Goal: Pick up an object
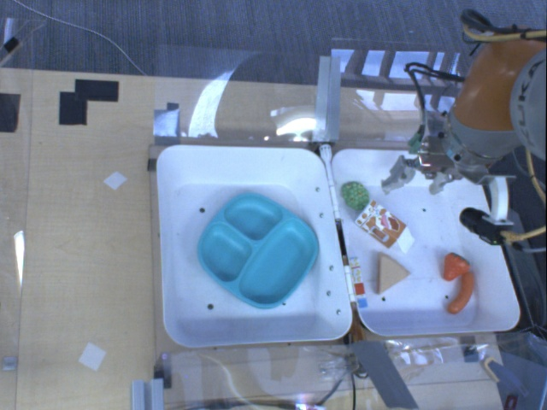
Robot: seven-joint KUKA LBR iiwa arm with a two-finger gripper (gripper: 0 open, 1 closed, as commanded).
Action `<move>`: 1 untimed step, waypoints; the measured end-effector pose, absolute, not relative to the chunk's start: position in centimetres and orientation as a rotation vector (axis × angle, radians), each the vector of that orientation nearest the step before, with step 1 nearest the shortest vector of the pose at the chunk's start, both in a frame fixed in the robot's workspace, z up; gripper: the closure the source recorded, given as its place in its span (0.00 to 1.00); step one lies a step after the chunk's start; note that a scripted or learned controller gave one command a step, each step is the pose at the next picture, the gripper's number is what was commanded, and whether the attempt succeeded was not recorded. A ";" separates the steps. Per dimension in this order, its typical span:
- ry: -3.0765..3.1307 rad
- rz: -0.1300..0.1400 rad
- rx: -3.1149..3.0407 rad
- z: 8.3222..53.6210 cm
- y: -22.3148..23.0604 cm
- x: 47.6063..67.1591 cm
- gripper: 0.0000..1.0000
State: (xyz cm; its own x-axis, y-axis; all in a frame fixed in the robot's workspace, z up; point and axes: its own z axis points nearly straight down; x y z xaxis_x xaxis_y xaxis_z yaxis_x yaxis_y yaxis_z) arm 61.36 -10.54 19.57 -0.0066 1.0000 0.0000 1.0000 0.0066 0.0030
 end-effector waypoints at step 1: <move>2.238 0.007 2.198 10.6 -10.0 60.0 0.00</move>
